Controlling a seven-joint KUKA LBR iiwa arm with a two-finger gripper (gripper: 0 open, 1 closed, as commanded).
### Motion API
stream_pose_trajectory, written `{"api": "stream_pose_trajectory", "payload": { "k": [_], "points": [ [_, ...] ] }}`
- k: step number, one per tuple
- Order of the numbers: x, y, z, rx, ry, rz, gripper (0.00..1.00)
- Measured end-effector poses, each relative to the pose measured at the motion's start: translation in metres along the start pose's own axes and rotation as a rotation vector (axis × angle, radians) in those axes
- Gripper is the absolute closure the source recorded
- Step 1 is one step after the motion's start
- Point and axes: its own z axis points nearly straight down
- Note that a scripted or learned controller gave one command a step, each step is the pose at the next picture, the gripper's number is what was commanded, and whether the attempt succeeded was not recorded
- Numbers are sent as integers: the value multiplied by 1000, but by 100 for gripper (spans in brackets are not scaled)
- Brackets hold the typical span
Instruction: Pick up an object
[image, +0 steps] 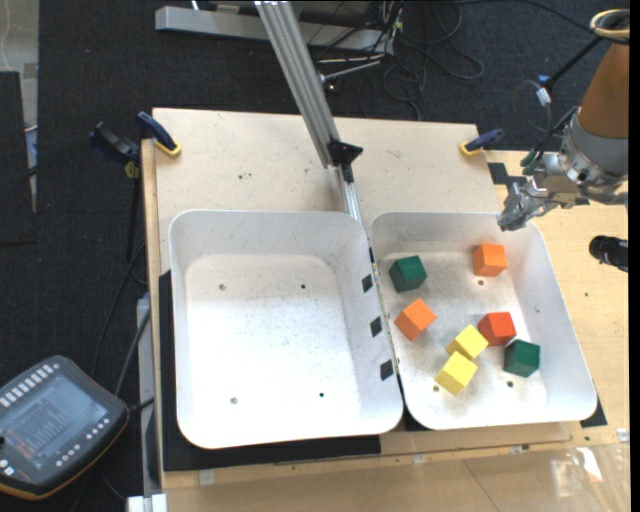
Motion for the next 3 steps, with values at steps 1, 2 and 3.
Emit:
{"api": "stream_pose_trajectory", "payload": {
  "k": [1,2,3],
  "points": [
    [53,-10,10,6,3,-4,100],
    [106,-13,23,6,4,-5,100],
    [157,-3,21,3,3,-5,100]
  ]
}}
